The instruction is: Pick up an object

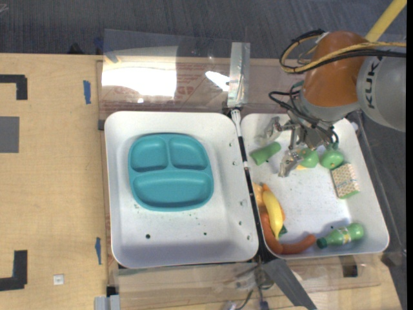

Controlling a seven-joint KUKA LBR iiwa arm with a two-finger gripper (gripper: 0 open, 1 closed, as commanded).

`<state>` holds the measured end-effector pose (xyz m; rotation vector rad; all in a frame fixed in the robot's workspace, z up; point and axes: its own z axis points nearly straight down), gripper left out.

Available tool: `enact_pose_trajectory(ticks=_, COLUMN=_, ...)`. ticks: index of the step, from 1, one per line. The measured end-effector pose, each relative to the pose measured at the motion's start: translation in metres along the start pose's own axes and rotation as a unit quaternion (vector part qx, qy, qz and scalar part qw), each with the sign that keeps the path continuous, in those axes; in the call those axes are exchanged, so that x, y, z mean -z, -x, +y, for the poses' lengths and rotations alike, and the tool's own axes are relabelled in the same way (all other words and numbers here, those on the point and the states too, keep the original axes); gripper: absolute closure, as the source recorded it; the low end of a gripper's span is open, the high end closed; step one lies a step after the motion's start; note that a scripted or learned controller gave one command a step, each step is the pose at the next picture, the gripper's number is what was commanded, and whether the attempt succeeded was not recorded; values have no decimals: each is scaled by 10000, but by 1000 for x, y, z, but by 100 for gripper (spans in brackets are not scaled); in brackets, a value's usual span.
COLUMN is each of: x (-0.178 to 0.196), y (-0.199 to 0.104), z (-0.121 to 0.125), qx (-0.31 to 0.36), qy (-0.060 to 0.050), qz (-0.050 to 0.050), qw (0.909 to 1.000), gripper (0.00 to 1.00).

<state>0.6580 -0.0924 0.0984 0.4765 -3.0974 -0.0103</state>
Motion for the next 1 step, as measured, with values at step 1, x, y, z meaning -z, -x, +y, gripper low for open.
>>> enact_pose_trajectory(ticks=1, x=145, y=-6, z=-52, qx=-1584, qy=-56, qz=-116, qw=9873, gripper=0)
